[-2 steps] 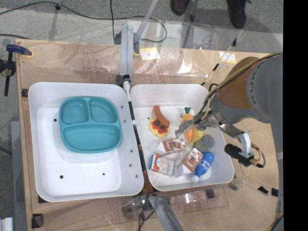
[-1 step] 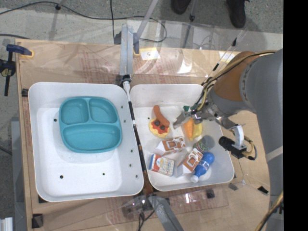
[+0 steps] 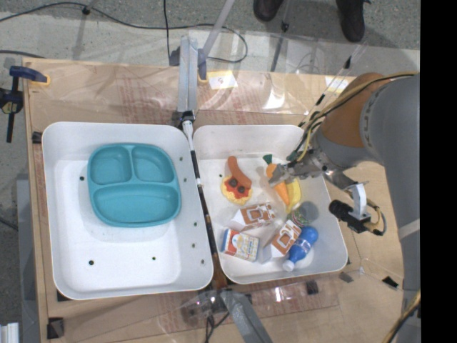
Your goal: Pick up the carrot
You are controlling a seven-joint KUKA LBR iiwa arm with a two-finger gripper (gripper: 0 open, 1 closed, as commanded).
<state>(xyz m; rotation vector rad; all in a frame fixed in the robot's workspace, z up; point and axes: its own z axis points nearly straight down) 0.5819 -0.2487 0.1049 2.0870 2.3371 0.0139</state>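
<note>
Carrot (image 3: 272,168) is lying right at the gripper (image 3: 280,176); I cannot tell its grip. A banana (image 3: 289,191) is crowding just beside it.

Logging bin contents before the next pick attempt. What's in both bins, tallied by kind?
Divided teal plate: 1
Pizza slice: 1
Carrot: 1
Yellow piece: 1
Cartons: 3
Can: 1
Blue bottle: 1
Total: 9

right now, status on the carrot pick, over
Gripper low in right bin, at the carrot. No lift seen. Banana touching alongside, tin can nearby.
</note>
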